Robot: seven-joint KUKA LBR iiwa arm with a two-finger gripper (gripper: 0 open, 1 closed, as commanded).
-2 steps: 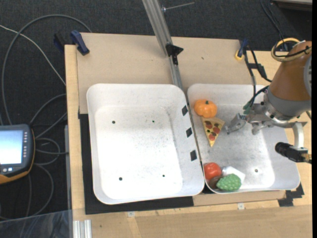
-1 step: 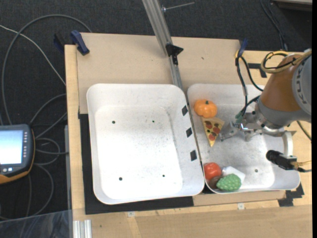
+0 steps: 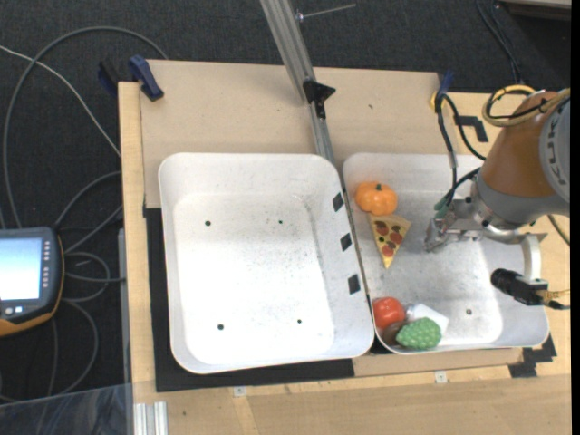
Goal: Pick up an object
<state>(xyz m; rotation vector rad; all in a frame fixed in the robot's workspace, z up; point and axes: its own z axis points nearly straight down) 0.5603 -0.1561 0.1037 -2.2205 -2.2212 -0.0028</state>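
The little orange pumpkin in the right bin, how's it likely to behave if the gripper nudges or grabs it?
The pumpkin looks round and squat, so a sideways nudge would probably roll it, perhaps against the pizza slice beside it. Its curved, smooth-looking sides may slip out of the gripper. It looks like a toy, so probably light.

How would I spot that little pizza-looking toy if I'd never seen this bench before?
Find the right-hand white bin, the one the grey and orange arm reaches into. Near its left wall, just below a small orange pumpkin, lies the pizza slice, to the left of the gripper. It is the only flat yellow wedge with red dots; the tomato and the green lump sit at the bin's near corner.
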